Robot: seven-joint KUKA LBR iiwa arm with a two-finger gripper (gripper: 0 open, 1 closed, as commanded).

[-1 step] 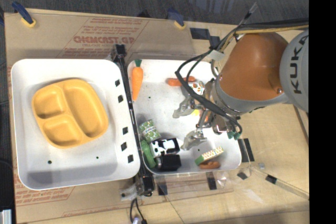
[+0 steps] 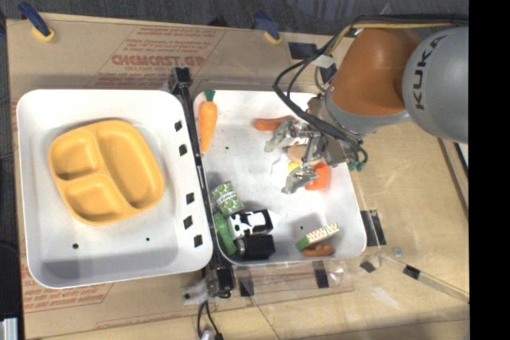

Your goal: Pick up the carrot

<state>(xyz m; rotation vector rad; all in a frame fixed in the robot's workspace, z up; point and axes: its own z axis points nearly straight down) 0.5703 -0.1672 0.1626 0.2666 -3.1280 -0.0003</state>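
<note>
Over right bin (image 2: 343,207), hand (image 2: 301,159)

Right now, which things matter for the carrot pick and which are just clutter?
For the job:
carrot, at right bin's left wall
pincer, over right bin

Clutter:
yellow tray in left bin
black-and-white toy
green packet
orange items under pincer

Arm (image 2: 434,84): grey rounded casing, black "KUKA" lettering, broad orange band (image 2: 370,76) above wrist. Black cables (image 2: 299,76) loop along its left side. Gripper (image 2: 303,159): silver metal, with small yellow and green details.
</note>
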